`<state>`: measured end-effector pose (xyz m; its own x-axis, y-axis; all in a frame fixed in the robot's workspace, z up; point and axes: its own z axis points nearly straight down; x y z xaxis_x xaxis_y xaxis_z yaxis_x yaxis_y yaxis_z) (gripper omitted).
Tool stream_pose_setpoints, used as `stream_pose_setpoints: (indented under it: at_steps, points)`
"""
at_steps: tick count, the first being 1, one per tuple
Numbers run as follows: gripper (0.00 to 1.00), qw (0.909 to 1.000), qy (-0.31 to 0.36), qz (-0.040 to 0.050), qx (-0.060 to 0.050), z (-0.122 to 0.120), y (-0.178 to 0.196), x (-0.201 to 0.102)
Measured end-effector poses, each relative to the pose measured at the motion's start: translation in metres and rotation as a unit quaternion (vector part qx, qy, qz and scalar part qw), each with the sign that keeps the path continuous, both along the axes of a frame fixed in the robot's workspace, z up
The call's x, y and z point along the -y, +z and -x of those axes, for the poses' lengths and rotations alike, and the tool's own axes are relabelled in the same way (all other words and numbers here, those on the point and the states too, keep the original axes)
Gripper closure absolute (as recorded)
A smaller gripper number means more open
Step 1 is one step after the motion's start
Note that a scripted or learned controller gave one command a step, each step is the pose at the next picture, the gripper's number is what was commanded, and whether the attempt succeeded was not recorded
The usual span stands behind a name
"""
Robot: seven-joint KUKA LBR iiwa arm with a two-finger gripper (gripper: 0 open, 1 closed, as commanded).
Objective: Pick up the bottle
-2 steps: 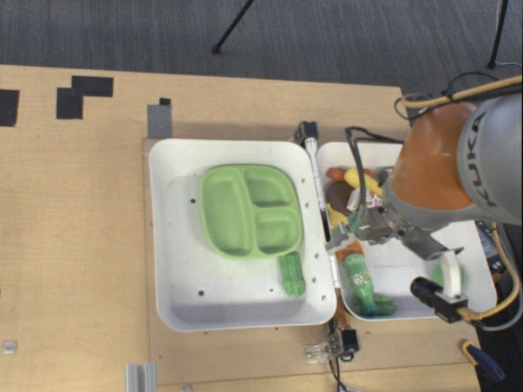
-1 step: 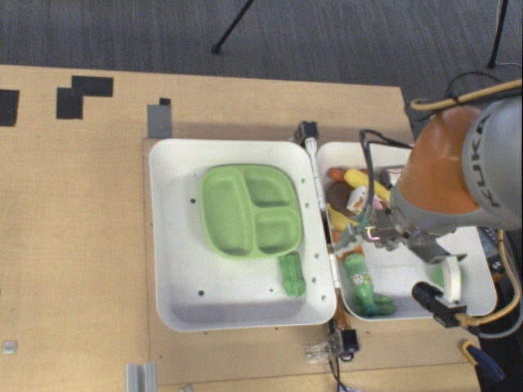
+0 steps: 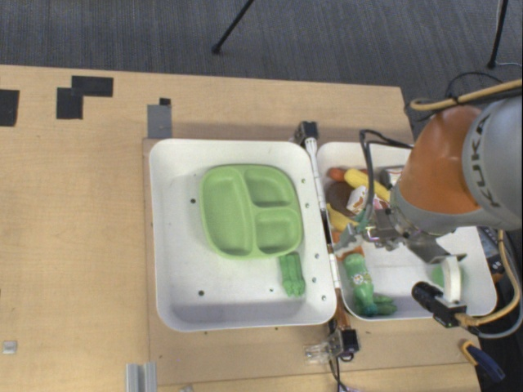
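Arm's wrist covers much of the right bin (image 3: 482,300). Gripper (image 3: 359,233) sits just above the green bottle (image 3: 359,282); finger state cannot be determined, items beneath obscured.

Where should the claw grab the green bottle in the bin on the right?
Probably around the middle of the green bottle, coming straight down from above. It seems to lie flat in the right bin, running roughly toward the near wall, so the claw should close across its narrow width. Other toys crowd its far end, so the near half looks freer.
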<state>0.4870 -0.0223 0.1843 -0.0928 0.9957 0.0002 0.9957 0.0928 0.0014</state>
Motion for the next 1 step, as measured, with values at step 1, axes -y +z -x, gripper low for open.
stream_pose_setpoints:
  at_steps: [1]
  points:
    - [0.00, 1.0000, 0.000, 0.0000, 0.000, 0.0000, 0.0000, 0.0000]
